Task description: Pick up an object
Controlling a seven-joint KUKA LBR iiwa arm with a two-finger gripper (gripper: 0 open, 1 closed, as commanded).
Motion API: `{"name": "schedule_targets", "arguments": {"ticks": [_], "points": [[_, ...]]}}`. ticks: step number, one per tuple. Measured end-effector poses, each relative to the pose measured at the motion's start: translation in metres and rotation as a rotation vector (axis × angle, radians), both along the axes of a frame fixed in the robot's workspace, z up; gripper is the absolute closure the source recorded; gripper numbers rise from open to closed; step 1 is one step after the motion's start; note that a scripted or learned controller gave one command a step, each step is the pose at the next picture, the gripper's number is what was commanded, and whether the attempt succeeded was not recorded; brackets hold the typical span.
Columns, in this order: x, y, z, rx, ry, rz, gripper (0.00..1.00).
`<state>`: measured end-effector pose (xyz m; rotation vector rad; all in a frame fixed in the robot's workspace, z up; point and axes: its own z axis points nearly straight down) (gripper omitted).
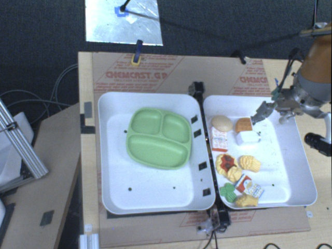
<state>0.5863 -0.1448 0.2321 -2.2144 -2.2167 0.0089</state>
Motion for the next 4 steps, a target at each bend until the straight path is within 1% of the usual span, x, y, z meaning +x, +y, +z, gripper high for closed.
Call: {"name": "schedule_targets", "arguments": {"ticks": [1, 2, 3, 4], "points": [[0.002, 0.000, 0.006, -0.002, -0.011, 0.002, 0.00], [-0.001, 0.009, -0.052, -0.001, -0.007, 0.001, 0.00], [-0.001, 0.009, -0.115, -0.001, -0.007, 0.000, 0.00], [-0.001, 0.010, -0.149, -0.001, -0.008, 0.000, 0.00]]}}
